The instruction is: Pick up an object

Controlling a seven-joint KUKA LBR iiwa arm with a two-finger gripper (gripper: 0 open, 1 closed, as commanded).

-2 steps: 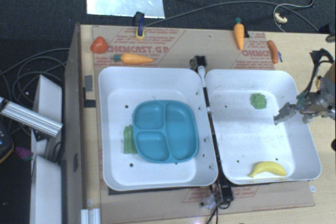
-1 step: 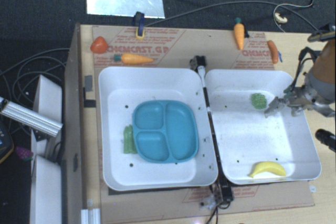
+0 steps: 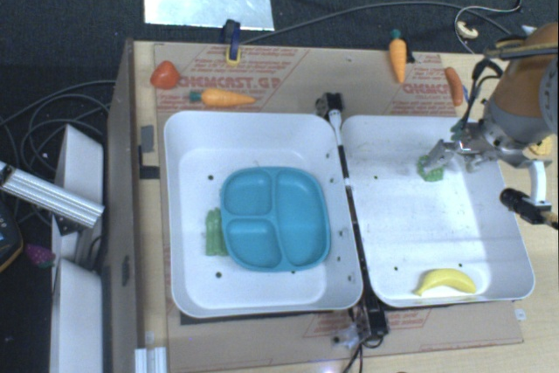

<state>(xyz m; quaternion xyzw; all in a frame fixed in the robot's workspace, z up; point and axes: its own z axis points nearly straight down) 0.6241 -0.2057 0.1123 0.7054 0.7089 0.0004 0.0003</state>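
A small green toy piece (image 3: 430,169) lies in the upper part of the right bin (image 3: 410,223). My gripper (image 3: 443,155) reaches in from the right and is low over the bin, its tip right at the green piece's upper right edge. Whether it touches the piece I cannot tell. A yellow banana (image 3: 447,281) lies near the right bin's front edge, well away from the gripper. In the left bin (image 3: 192,153) sits a blue divided plate (image 3: 275,217), and a green leafy toy (image 3: 213,233) lies against its left side.
On the cardboard behind the bins lie an orange carrot (image 3: 226,98), a red toy (image 3: 164,75), a second carrot (image 3: 398,58) and an orange-red piece (image 3: 453,86). A black divider with clamps (image 3: 341,162) runs between the bins. Cables trail at left and top right.
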